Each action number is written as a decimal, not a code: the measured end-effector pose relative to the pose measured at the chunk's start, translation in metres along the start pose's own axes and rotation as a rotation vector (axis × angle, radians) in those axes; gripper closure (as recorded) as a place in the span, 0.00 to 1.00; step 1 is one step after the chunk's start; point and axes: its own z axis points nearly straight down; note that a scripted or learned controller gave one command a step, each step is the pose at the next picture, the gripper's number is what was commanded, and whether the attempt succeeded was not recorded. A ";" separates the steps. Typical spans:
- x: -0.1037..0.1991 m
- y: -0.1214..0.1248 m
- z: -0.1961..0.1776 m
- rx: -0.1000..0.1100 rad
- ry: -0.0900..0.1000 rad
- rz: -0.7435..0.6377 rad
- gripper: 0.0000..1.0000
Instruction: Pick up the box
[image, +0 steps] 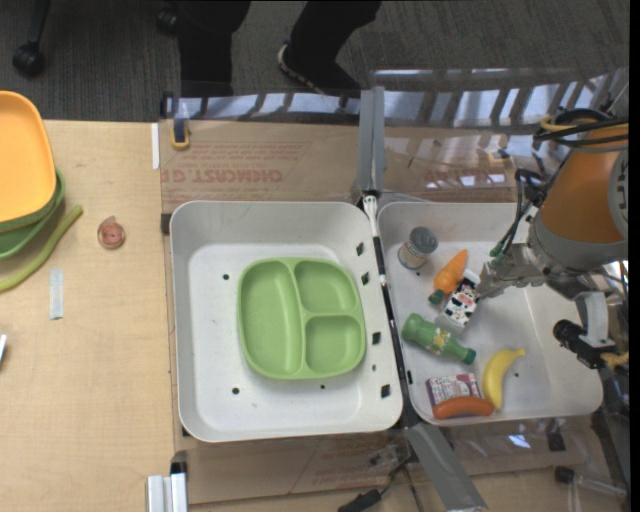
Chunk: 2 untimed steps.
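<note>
the hand (478, 290), grip unreadable, is hovering beside the black-and-white box (460, 301); carrot (449, 273) and green bottle (437, 337) are crowding it mid-bin.

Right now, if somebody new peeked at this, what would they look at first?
Probably the big green divided plate, lying alone in the left bin. Next, the right bin's bright jumble: a carrot, a banana, a green bottle and a small box. The grey and orange arm leans over it from the right.
</note>
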 end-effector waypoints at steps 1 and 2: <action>-0.041 -0.061 -0.129 0.029 0.006 0.142 1.00; -0.053 -0.078 -0.161 0.030 0.002 0.394 1.00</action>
